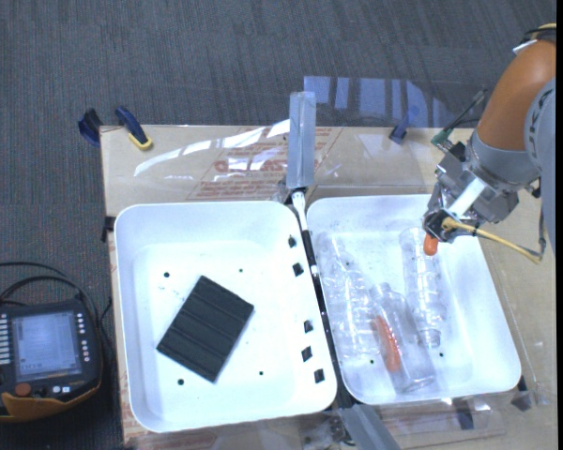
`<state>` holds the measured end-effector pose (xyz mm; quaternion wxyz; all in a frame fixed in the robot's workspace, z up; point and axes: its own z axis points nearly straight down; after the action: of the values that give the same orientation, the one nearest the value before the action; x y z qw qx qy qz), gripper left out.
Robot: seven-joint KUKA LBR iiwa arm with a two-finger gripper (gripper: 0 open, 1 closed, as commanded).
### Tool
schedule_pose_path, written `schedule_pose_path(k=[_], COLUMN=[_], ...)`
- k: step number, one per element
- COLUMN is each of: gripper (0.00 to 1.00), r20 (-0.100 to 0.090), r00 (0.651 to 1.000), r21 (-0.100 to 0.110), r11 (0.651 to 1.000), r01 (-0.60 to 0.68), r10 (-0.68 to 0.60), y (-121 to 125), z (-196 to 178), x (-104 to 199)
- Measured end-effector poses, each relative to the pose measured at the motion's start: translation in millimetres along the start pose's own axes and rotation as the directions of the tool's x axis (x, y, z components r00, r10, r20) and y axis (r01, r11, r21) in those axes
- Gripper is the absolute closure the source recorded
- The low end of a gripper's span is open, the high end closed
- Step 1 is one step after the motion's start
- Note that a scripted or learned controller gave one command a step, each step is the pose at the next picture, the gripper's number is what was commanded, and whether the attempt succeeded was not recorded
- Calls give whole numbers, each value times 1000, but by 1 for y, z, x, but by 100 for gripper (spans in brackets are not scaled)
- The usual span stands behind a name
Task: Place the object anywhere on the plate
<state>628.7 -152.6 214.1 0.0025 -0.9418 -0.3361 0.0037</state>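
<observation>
Dark grey ribbed carpet [216, 45] underfoot, running behind and left of bench. Bench top [253, 162] pale wood under clear sheeting, glare streaked across. Blue-and-yellow clamps [122, 127] at rear left corner. Handheld control pendant [42, 350] on floor, lower left, screen lit, cable looped. Bluish reflection at rear, possibly overhead lighting.

One fixed camera looks down at a slant from above the desk [216, 162], far enough to take in both white bins [131, 251] side by side, the arm [516, 92] entering from the view's right
</observation>
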Motion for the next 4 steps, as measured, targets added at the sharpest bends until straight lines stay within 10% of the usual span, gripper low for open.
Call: schedule_pose_path(k=[4], gripper=[100], r20=[-2], r00=[940], r21=[-1], r11=[940], r01=[-342], r10=[342], y=[2], z=[-61], x=[7])
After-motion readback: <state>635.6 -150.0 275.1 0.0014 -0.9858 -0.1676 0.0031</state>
